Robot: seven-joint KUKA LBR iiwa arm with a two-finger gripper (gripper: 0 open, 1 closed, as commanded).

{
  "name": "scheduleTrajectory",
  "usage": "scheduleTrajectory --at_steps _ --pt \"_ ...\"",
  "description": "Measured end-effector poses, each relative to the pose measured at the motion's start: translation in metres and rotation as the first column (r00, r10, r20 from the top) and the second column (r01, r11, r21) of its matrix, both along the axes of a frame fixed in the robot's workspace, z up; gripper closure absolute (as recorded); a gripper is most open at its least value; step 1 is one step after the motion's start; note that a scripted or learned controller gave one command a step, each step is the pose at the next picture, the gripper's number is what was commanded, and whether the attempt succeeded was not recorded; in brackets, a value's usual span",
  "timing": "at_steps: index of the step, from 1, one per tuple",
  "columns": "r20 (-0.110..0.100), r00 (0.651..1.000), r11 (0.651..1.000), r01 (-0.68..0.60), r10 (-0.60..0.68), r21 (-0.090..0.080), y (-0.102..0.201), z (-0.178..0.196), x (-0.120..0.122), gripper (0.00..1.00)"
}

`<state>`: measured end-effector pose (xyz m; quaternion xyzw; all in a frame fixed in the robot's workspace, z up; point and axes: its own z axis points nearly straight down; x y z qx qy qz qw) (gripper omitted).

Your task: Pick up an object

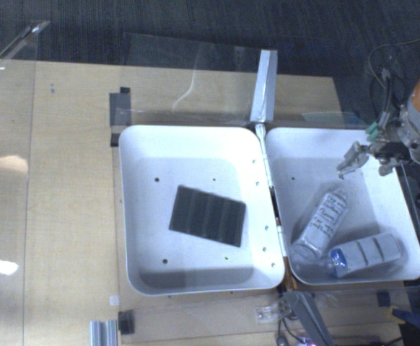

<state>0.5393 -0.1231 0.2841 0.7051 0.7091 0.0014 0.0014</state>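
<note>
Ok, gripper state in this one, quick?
Gripper: open, holding nothing, above the right bin, up from the clear bottle.

2 clear plastic bottles lie on their sides in the right bin; the labelled bottle runs diagonally, its lower end near the blue-capped bottle; a dark ribbed rectangular pad lies flat in the left bin.
</note>
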Motion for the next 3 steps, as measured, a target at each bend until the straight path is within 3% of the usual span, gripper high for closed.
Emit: scheduleTrajectory --at_steps 1,2,3 --pt "0.002 0.997 0.997 0.075 -0.075 0.001 -0.011 -0.001 -0.001 0.00" --pt "0.013 0.969 0.969 -0.248 0.248 -0.006 -0.039 -0.143 -0.010 0.00" --pt "0.028 0.928 0.928 -0.371 0.371 -0.019 0.003 -0.178 0.008 0.00"
